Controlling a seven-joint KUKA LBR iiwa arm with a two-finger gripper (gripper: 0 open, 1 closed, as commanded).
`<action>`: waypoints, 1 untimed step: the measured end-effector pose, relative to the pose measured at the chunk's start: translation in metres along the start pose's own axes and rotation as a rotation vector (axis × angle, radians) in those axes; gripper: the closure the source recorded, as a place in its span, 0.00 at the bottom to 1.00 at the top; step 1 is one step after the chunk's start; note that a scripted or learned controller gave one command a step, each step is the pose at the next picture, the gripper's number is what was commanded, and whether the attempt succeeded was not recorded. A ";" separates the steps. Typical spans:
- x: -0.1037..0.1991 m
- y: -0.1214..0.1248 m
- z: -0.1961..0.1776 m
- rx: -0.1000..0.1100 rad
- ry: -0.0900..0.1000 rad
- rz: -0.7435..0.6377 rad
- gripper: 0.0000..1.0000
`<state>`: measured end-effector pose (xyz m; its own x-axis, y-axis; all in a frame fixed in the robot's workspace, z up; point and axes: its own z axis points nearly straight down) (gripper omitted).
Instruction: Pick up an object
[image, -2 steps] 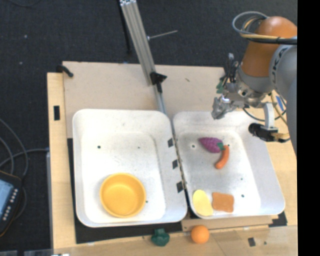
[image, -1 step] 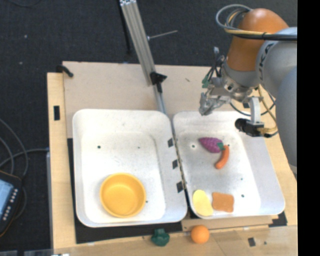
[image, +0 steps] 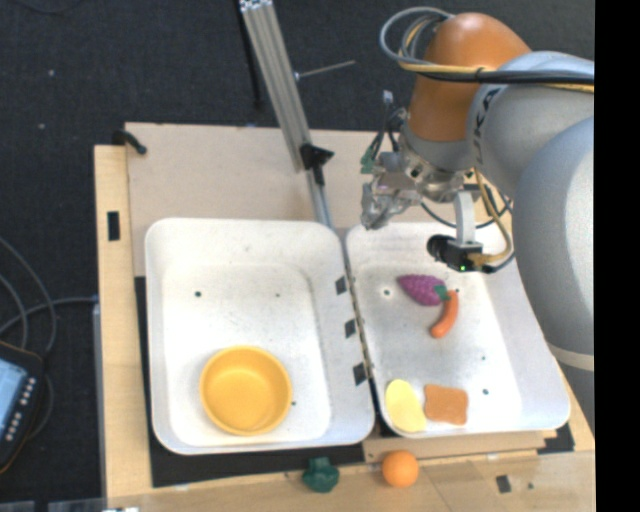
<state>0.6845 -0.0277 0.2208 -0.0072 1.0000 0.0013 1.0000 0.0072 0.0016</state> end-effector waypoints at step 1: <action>0.056 -0.004 -0.014 -0.002 0.001 -0.001 1.00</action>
<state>0.6798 0.0278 0.2352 -0.0079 1.0000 0.0021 1.0000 0.0078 0.0032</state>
